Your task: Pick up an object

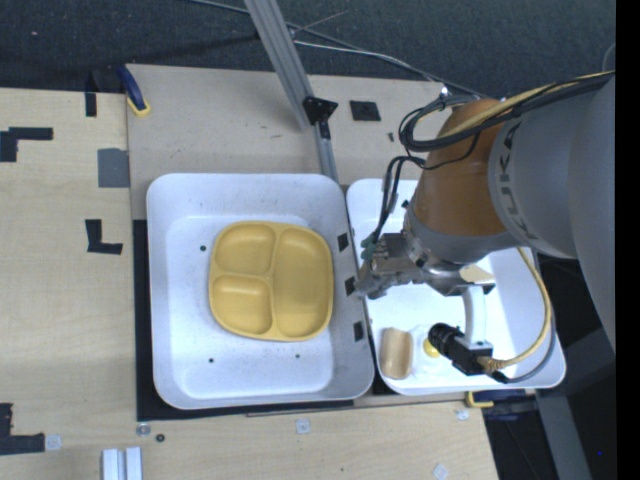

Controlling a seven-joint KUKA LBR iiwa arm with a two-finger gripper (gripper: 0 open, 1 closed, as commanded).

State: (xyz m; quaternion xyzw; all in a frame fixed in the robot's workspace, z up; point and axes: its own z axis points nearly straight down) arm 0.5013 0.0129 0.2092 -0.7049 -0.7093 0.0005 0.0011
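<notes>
A yellow plate (271, 279) with three compartments lies flat in the middle of the left bin (180, 368). A small tan, rounded object (397, 353) rests at the near left corner of the right bin (520, 268). My gripper (382, 271) hangs over the left side of the right bin, close to the wall between the bins and a little beyond the tan object. The orange-banded wrist above it hides much of that bin's floor.
The two white bins stand side by side on a wooden bench. A grey metal pole (290, 58) slants down to the far edge between them. A blue and yellow clamp (134, 92) sits at the bench's far left corner.
</notes>
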